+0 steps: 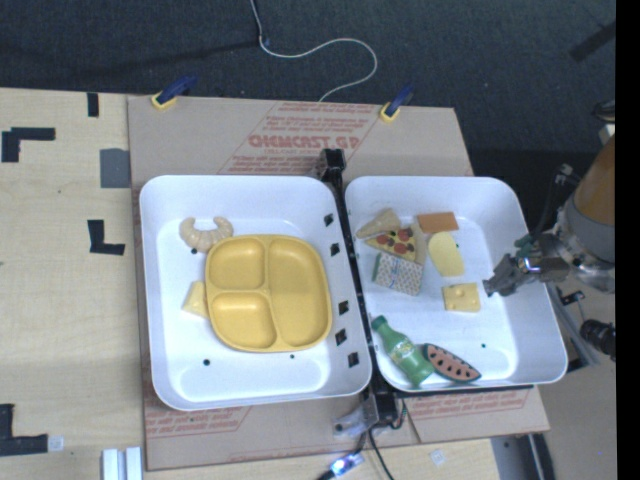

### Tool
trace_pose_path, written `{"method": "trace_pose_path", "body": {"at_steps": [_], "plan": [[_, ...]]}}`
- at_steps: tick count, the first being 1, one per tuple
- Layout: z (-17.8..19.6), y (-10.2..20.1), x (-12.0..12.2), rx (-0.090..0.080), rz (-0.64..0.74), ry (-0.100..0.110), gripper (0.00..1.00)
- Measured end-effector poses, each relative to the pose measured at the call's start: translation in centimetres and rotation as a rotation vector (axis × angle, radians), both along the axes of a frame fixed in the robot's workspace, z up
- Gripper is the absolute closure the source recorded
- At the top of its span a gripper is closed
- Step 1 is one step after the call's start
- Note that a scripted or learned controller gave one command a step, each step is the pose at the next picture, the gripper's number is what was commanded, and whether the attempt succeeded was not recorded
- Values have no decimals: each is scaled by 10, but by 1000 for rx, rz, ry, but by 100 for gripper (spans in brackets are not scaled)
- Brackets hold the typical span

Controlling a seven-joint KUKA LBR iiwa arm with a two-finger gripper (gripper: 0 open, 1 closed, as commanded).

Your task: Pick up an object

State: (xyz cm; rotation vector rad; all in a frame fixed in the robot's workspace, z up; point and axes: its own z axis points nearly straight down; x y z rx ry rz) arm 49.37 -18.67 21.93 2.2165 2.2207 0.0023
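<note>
Camera view, looking down at a slant. Two white bins sit side by side on a cardboard sheet (300, 133).

Left bin (165, 268): a yellow divided plate (268, 293) lies near the centre. A tan croissant-shaped piece (203, 232) lies at the plate's 10 o'clock, just beside its rim. A pale yellow wedge (194, 299) shows at the plate's 9 o'clock, partly tucked under it.

Right bin (495, 193): candidate objects are clustered in its left half. A pizza slice (388, 234) lies at the bin's 10 o'clock. An orange block (437, 223) lies at 12 o'clock, with a pale yellow piece (446, 256) just below it. A speckled square pouch (398, 274) lies under the pizza slice, touching it. A cheese cube (461, 297) lies near the bin's centre. A green bottle (400, 350) and a watermelon slice (452, 362) lie at 6 to 7 o'clock, touching each other.

The gripper (505, 278) hangs over the right bin at 3 o'clock, near the cheese cube but apart from it. Whether the jaws stand apart or together cannot be told; nothing is visible between them.
</note>
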Motion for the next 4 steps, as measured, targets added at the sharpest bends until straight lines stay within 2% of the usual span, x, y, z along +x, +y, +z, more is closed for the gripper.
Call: {"method": "trace_pose_path", "body": {"at_steps": [1, 2, 3, 4], "plan": [[5, 1, 0, 2, 0, 5, 100], [9, 37, 52, 2, 5, 2, 100], [1, 62, 89, 3, 3, 4, 100], [13, 89, 138, 2, 4, 1, 100]]}}
